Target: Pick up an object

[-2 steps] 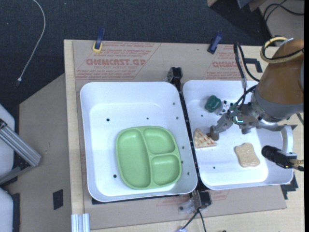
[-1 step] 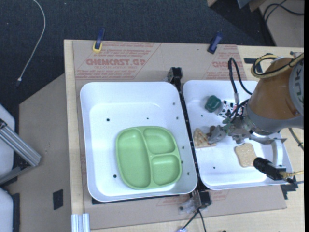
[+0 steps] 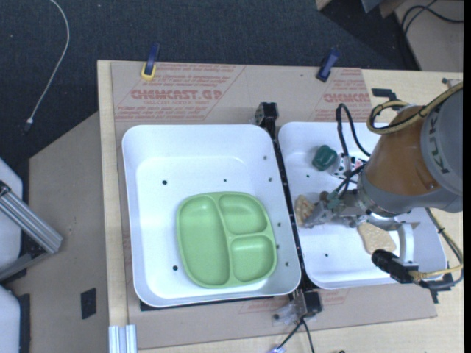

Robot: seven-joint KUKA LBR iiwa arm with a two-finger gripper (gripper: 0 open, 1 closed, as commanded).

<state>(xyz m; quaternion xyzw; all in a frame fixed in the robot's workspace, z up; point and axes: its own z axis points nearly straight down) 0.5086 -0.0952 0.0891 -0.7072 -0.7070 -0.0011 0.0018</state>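
Observation:
The grey arm with its orange band reaches in from the right over the right bin point(image 3: 324, 267). My gripper point(image 3: 318, 213) hangs low near that bin's left wall, right beside a small tan object point(image 3: 302, 207). A dark green rounded object point(image 3: 324, 157) lies further back in the same bin. A flat tan piece point(image 3: 374, 237) pokes out from under the arm. Nothing can be made out between the fingers.
The left bin point(image 3: 147, 153) holds a light green divided plate point(image 3: 225, 237). Black clips point(image 3: 266, 113) sit at the seam between the bins. Blue clamps point(image 3: 327, 64) and a yellow-tipped one point(image 3: 150, 65) hold the cardboard base. Cables loop over the arm.

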